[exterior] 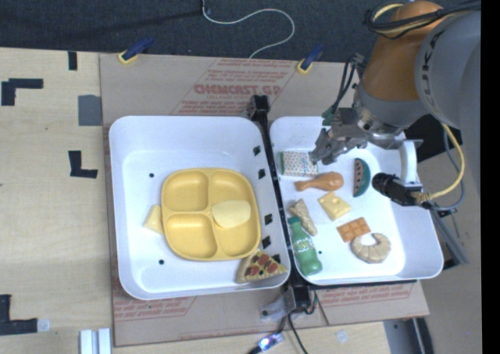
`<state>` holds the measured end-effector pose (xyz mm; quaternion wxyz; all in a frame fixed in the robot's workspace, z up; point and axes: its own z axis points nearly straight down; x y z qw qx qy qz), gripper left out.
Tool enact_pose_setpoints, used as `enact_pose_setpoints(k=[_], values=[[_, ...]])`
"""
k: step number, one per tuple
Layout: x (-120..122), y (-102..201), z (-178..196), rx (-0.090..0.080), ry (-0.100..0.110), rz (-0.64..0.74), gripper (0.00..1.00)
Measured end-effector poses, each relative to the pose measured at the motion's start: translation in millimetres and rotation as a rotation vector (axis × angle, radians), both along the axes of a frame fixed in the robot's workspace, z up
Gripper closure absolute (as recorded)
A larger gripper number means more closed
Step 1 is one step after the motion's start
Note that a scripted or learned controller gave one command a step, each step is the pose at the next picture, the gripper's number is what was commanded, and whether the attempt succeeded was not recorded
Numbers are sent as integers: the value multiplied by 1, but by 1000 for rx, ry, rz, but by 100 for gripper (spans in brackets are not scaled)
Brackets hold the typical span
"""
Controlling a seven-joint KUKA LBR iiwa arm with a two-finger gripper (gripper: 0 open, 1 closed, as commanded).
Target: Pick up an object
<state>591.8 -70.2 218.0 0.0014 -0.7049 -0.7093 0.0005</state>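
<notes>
Wooden bench (47, 188) under a cardboard sheet (226, 87); dark carpet behind, white cable (250, 20) trailing across it.

Left bin (129, 141): yellow divided plate (211, 213) with a pale chip (231, 213) in one compartment; yellow wedge (152, 219) just beside the plate's left edge; pizza slice (261, 267) at the near right corner.

Right bin (426, 255): speckled card (294, 162) near the dividing wall; chicken drumstick (320, 183) beside it; watermelon slice (360, 177) further right; cheese cube (334, 205); cracker (353, 229); doughnut (370, 247); tan shell-like piece (302, 216); green bottle (304, 248) lying along the wall.

Gripper (324, 154): poised over the far left part of the right bin, tips between card and drumstick. Whether spread or closed, cannot tell from this angle; nothing seen clamped.

Step in hand, by judgement: approach or descent onto a target, grasp not yet made. Likely candidates: card or drumstick, both just below the tips.

Next move calls for: settling on one item, lowering straight, closing across the drumstick's narrow shaft or the card's edge. Risk: flat card hard to pinch; wall close by.
</notes>
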Motion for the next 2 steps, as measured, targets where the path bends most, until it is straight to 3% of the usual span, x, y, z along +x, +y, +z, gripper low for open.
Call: enact_pose_setpoints(k=[1, 2], values=[[1, 45, -2, 0, -1, 0, 100], [7, 57, 3, 0, -1, -3, 100]])
